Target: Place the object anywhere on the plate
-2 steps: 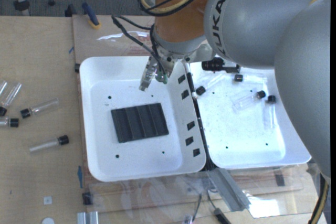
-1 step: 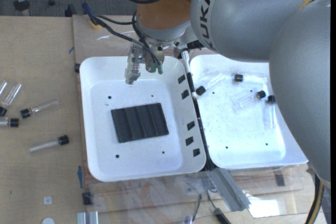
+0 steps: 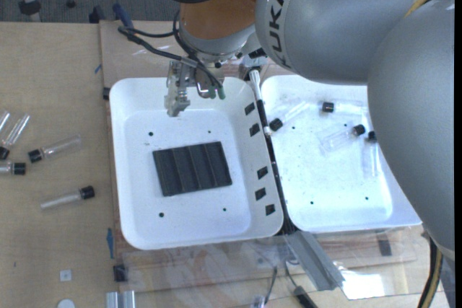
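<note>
Behind the arm (image 3: pixel 339 18), part of the right bin (image 3: pixel 339 213) is hidden.

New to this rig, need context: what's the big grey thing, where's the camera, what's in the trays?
The grey and orange machine is a KUKA robot arm, reaching in from the right. One fixed camera looks down at a slant on two white bins. The arm's pincer hangs over the back of the left bin, with nothing visible between its fingers. That bin holds a dark ribbed plate, the target. The right bin holds clear vials with black caps. More vials lie on the bench at left.
</note>
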Action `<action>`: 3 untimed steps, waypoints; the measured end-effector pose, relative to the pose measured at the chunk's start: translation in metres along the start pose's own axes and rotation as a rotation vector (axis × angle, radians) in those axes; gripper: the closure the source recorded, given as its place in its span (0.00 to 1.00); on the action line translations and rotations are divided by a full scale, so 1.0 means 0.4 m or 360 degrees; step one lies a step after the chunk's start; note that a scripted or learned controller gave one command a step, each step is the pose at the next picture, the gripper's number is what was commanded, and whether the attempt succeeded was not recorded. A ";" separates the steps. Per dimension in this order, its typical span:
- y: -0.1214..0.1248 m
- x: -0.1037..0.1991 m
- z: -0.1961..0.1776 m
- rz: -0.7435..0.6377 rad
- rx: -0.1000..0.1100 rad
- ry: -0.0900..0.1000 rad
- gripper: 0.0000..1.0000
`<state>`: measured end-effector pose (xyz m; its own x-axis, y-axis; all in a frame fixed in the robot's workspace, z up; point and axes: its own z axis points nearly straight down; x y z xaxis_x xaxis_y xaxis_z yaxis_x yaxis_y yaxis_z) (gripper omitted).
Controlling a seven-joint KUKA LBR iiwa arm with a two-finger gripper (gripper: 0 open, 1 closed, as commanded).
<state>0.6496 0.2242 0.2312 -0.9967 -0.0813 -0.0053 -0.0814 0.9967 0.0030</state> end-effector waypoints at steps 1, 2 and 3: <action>0.000 -0.044 0.080 -0.0330 -0.0001 0.0000 1.00; 0.005 -0.008 0.021 -0.0689 -0.0001 0.0005 1.00; 0.002 -0.044 0.047 -0.0967 -0.0002 -0.0001 1.00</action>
<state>0.6670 0.2266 0.2125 -0.7718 -0.6358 -0.0072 -0.6358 0.7718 0.0004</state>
